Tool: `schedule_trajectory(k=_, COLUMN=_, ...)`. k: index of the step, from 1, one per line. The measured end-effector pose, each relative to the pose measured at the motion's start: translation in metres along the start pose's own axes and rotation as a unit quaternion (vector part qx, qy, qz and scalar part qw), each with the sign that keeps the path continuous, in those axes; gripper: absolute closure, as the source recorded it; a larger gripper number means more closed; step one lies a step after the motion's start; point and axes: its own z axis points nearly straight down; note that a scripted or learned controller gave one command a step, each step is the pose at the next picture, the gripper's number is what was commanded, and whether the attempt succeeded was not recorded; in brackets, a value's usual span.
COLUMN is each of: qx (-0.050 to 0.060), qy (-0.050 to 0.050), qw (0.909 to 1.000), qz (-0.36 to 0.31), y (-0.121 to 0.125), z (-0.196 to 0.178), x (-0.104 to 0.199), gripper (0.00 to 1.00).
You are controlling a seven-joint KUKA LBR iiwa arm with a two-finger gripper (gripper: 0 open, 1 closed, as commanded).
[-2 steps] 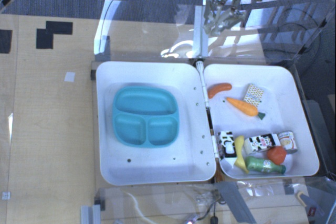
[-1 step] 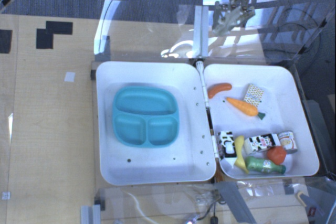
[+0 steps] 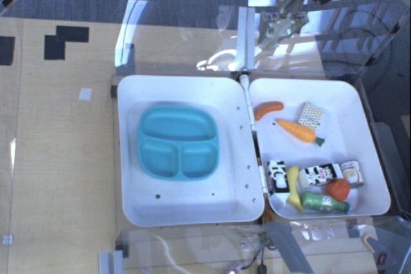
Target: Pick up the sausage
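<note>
— What's the bench like from the overhead camera?

— Pale wood under blue carpet, two white bins; the right bin (image 3: 359, 112) holds the sausage (image 3: 268, 110), lying by the divider near a carrot (image 3: 297, 130).

— And you?

— My gripper (image 3: 280, 27) hangs above the far rim, well apart from it; I can't tell its state. Nothing is picked; descent and grasp remain.

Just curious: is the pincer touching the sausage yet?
Apart. The camera view shows the pincer above the bin's far rim, with bare white floor between it and the sausage.
</note>
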Motion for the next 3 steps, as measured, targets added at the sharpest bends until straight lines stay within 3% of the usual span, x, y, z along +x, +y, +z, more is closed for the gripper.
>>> schedule_trajectory(k=1, qx=-0.002, qy=0.000, qw=0.9999, qz=-0.012, y=0.002, z=0.062, x=0.010, gripper=1.00)
schedule_trajectory(k=2, qx=0.003, qy=-0.003, qw=0.9999, qz=-0.012, y=0.000, z=0.048, x=0.007, gripper=1.00)
schedule_trajectory(k=3, qx=-0.001, qy=0.001, qw=0.9904, qz=-0.138, y=0.049, z=0.036, x=0.017, gripper=1.00)
